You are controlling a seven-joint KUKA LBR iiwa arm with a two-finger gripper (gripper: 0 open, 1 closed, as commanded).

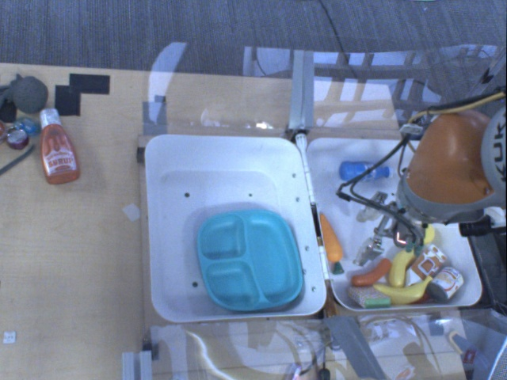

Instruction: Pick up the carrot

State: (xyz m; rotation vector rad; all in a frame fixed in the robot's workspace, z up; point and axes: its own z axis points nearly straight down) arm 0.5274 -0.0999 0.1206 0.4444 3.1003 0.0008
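The carrot (331, 238) is orange with a dark green stub at its near end. It lies lengthwise along the left wall of the right bin (321, 172). My gripper (379, 242) hangs low over the middle of that bin, a short way to the carrot's right, and nothing I can see sits in it. The wrist's orange band (445, 161) looms above and to the right, hiding part of the bin's right side.
Near the gripper lie a red sausage (371, 274), a banana (402, 292), a small box (432, 264) and a can (448, 283). A blue bottle (364, 169) rests at the bin's back. A teal divided plate (249, 260) sits in the left bin (170, 212). A ketchup bottle (59, 155) stands on the bench.
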